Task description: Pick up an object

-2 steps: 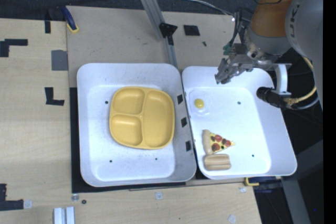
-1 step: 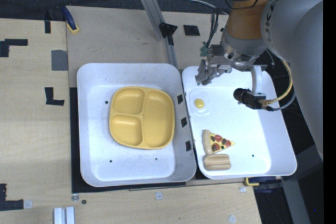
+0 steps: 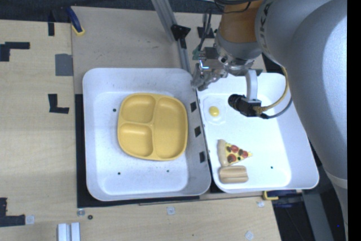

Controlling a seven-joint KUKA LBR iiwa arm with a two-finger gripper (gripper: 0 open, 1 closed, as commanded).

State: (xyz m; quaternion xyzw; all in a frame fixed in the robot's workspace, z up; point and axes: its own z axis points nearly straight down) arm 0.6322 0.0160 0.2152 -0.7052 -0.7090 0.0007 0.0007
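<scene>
Lying in the right bin (image 3: 293, 175), near its front left corner, are two toy foods: a pizza slice (image 3: 231, 153) and a hot dog (image 3: 233, 174). The pizza slice is pale yellow with red dots and a tan crust; its crust edge runs front to back along the bin's left side and its tip points right. The hot dog, tan bun with a darker strip, lies just in front of it, long axis running left to right. A toy fried egg (image 3: 214, 112), white with a yellow yolk, sits farther back in the same bin. The gripper (image 3: 202, 78) hangs over the rear edge between the two bins; whether it is open or closed cannot be told. The left bin (image 3: 98, 178) holds a yellow divided plate (image 3: 152, 126).
</scene>
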